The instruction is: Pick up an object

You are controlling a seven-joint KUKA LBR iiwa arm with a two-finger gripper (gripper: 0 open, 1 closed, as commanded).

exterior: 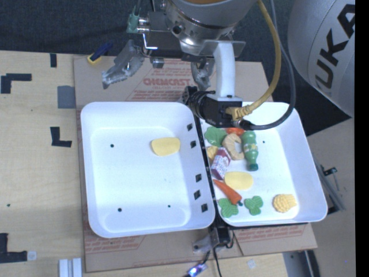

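A flat yellow oval toy piece (165,146) lies alone in the left shallow white bin (104,215), toward its far right part. The right shallow white bin (305,149) holds a heap along its left wall, with a small green plastic bottle (249,150) and an orange toy carrot (229,191). A yellow toy corn cob (283,202) lies apart, near the front.

The gripper (200,74) hangs over the brown cardboard sheet (167,84), just behind the bins' far edges. Whether it is wide or narrow I cannot tell. The grey arm (326,33) reaches in from the upper right. Under everything is a pale wooden bench (34,172).
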